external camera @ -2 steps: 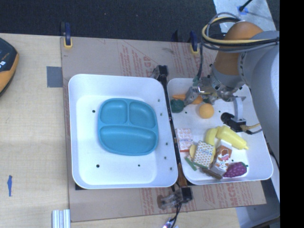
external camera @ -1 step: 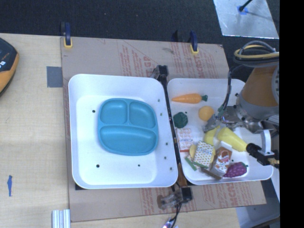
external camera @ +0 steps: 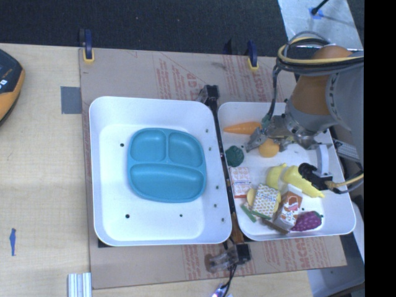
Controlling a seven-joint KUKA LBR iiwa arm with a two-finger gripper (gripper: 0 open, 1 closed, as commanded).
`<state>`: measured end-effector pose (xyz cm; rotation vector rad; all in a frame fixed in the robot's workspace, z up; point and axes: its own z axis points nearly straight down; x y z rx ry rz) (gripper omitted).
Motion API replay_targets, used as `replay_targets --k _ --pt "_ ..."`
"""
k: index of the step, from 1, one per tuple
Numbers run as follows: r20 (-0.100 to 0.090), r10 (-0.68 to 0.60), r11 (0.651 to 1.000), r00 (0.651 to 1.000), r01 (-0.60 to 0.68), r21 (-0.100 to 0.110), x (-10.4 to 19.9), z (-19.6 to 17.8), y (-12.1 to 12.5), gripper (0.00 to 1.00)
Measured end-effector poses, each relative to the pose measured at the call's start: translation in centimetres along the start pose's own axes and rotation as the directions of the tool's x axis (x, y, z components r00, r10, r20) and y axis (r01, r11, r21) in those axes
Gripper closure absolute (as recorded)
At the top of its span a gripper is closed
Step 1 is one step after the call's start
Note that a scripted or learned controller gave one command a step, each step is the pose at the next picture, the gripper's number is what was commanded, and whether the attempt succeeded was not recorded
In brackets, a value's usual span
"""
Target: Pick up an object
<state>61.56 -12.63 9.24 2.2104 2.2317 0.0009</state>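
One gripper (external camera: 267, 142) over right bin (external camera: 346, 226), fingers spread, straddling small orange object (external camera: 268, 148)

left white bin (external camera: 105, 166) holds a blue divided plate (external camera: 166, 164), flat, roughly centred. both bins sit on a brown cardboard sheet (external camera: 154, 73) clamped at the far edge by two blue clamps (external camera: 87, 44). grey tape patch (external camera: 70, 99) on the wooden bench, orange-black device (external camera: 7, 82) at left edge.

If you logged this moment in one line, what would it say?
arm: over right bin | gripper: low by small orange ball, near carrot | grasp: unclear | left bin: blue plate
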Motion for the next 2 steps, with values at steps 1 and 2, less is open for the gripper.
replay_targets --k 1,2 --pt "0.001 0.002 1.0 1.0 -0.002 0.006 -0.3 -1.0 -0.2 1.0" --pt "-0.002 -0.001 1.0 1.0 0.001 -0.003 8.0 -10.5 -1.9 1.0"
